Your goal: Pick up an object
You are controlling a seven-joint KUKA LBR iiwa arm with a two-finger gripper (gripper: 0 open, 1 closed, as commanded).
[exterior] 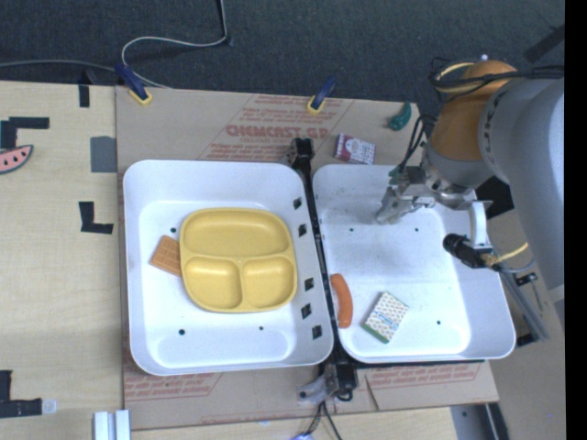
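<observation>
Dark carpet point(303, 16) ran behind the wooden tabletop point(55, 273), where a cardboard sheet point(220, 122) lay under two shallow white bins set side by side. At the right edge the grey arm point(537, 145) with its orange band point(463, 117) was cut off by the frame, so only its lower part could be seen. The left bin point(151, 337) carried a yellow divided plate point(240, 258) at its middle, and a tan flat piece point(166, 256) poked out from under the plate's left rim, most of it hidden. The right bin point(477, 333) had the hand point(394, 205) low over its upper part, near the back wall; whether the hand was clenched or released could not be told, as the fingers blurred into the white floor, and nothing was seen between them. An orange sausage-shaped thing point(341, 300) lay along the right bin's left wall, well apart from the hand. Near it, toward the front, sat a small patterned packet point(386, 316), tilted, its print too small to read. Outside the bins, a small red and white packet point(354, 148) rested on the cardboard behind the right bin.
</observation>
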